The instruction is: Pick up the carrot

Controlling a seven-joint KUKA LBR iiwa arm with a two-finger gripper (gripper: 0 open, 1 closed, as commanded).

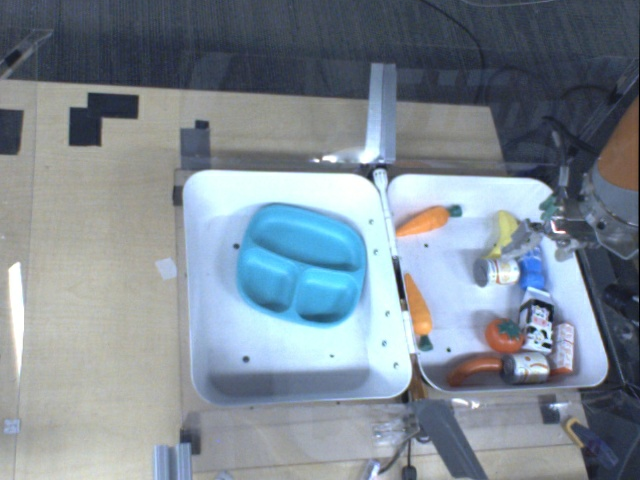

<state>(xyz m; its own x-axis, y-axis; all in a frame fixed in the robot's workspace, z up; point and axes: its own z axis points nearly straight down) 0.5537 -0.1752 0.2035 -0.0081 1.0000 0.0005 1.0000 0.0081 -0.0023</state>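
Two orange carrots with green tips lie in the right bin. One carrot rests near the bin's top left corner. The other carrot lies along the bin's left wall, pointing down. My gripper hangs over the right bin's upper right part, near its right wall. It is well to the right of both carrots, next to a yellow banana. Nothing shows in its grasp.
The left bin holds a blue divided plate. In the right bin are a small can, a blue packet, a tomato, a sausage and other small packs at the lower right.
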